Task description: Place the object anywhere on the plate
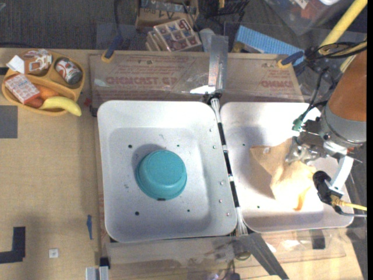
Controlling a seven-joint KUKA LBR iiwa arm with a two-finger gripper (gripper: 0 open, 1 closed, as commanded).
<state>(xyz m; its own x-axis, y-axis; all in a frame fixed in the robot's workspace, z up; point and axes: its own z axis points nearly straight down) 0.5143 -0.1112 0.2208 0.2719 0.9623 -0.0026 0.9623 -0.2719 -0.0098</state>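
End effector [304, 151] low in right bin [256, 214], over tan object [274, 163]; grip state cannot tell. Step judged: pickup. Next: lift, carry left to teal plate [162, 174] in left bin [116, 127].

Faint reddish lettering on the cardboard strip [157, 80] behind the bins, roughly "DHONCAST", not clearly legible.

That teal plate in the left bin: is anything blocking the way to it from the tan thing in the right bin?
Only the raised rims where the two bins meet lie between the tan object and the plate. Nothing visible rests on the plate.
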